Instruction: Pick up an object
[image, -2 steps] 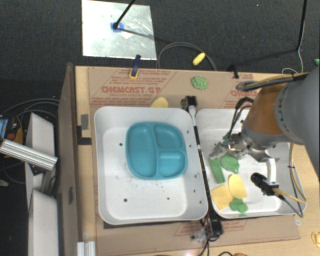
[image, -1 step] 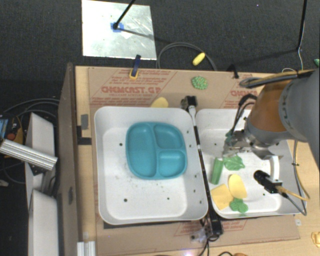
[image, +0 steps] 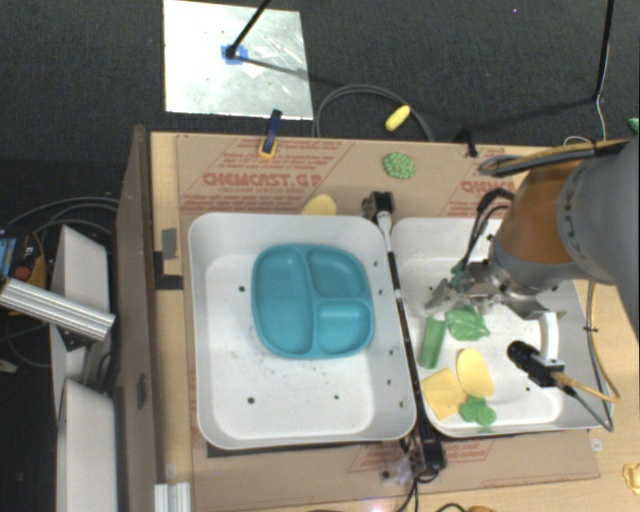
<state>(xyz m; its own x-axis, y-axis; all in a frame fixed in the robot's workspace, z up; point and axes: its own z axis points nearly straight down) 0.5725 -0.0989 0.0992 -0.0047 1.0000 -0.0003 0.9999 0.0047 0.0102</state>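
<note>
White bins: two sit side by side on a brown board, the left bin (image: 215, 400) and the right bin (image: 420, 245).
Blue plate (image: 310, 300): lies flat in the middle of the left bin and has three sections.
Grey arm (image: 585, 215): reaches in from the right over the right bin, with an orange band near the wrist.
Gripper (image: 452, 292): sits low over the right bin, just beside the green leaf on its far side. I cannot tell if it is open or closed.
Green leaf (image: 466, 323): lies in the middle of the right bin.
Green stick (image: 432, 340): lies just left of the leaf, near the bin's left wall.
Yellow wedge (image: 442, 390): lies flat near the front of the right bin.
Yellow oval (image: 475, 372): touches the wedge, between the leaf and the front wall.
Small green lump (image: 478, 410): sits by the front wall, touching the wedge.
Green bumpy ball (image: 399, 165): rests on the board behind the bins.
</note>
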